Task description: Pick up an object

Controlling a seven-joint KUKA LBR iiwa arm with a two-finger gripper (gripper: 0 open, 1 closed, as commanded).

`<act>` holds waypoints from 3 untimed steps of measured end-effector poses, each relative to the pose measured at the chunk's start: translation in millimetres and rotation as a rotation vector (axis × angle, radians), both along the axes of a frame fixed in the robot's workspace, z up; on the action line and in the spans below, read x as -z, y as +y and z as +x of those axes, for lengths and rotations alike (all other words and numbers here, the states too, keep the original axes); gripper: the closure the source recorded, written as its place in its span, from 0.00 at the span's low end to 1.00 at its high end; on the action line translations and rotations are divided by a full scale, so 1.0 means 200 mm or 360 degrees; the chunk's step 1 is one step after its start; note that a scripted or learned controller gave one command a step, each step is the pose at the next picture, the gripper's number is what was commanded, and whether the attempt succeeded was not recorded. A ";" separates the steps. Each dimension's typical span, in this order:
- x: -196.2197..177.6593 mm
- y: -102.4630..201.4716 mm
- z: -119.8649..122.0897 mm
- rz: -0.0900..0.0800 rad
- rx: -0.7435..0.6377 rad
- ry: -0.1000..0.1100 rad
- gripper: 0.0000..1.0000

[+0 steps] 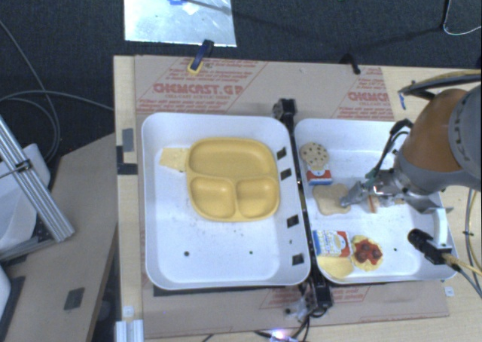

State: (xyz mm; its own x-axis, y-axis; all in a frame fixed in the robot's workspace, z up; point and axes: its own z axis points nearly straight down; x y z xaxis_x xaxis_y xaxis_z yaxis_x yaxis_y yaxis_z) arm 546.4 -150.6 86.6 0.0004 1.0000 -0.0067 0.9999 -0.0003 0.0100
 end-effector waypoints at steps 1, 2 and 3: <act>0.00 -0.29 0.07 0.0007 0.0001 0.0003 0.00; -0.06 -0.28 0.08 0.0006 -0.0008 -0.0003 1.00; -0.08 -0.16 0.38 0.0008 -0.0014 0.0004 1.00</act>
State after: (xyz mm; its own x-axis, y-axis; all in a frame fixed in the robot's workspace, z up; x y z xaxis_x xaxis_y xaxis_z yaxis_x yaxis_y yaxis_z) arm 621.4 -182.1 101.7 -0.0082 1.0000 -0.0017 0.9999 0.0082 0.0073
